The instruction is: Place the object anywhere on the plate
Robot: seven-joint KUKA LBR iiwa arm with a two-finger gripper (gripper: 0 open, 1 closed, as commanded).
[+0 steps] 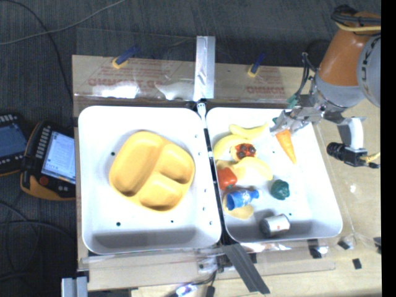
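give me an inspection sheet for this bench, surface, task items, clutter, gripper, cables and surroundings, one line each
Surface: two white bins side by side, left bin and right bin, on a bench.
Job's things: yellow divided plate in the left bin; orange carrot at the gripper's tip in the right bin.
Clutter: in the right bin, banana, red piece, blue piece, green piece, grey cylinder.
Gripper: gripper over the right bin's far right corner, right above the carrot; grasp cannot be judged.
Cables: black cables on the floor, far left.
Surroundings: handheld pendant left of the bench; dark carpet.
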